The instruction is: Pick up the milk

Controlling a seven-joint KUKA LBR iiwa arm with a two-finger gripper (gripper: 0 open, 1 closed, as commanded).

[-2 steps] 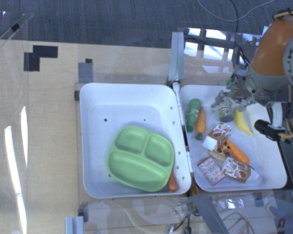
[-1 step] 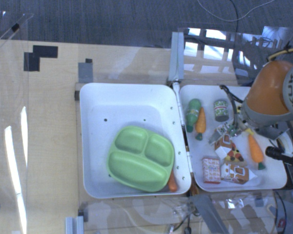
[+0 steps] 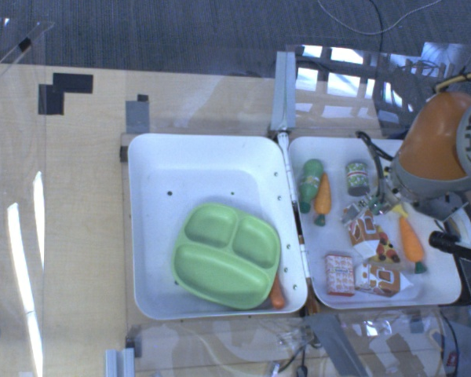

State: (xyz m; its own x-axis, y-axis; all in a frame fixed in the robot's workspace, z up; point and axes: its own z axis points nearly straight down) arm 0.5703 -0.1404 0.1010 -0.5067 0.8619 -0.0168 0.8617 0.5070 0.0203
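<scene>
A small white and orange-brown milk carton (image 3: 366,230) lies in the right bin (image 3: 447,293), near its middle. A second carton of the same look (image 3: 379,278) lies toward the bin's front, next to a flat red and white packet (image 3: 339,274). My gripper (image 3: 377,203) hangs low over the bin, just above the upper carton and close to it. The arm's grey body and orange band (image 3: 433,144) cover much of the gripper. Nothing shows as lifted off the bin floor.
The right bin also holds a green bottle (image 3: 310,181), a carrot (image 3: 323,197) beside it, a small can (image 3: 358,177) and another carrot (image 3: 410,242). A green divided plate (image 3: 228,256) fills the left bin (image 3: 153,210), with an orange piece (image 3: 276,295) at its edge.
</scene>
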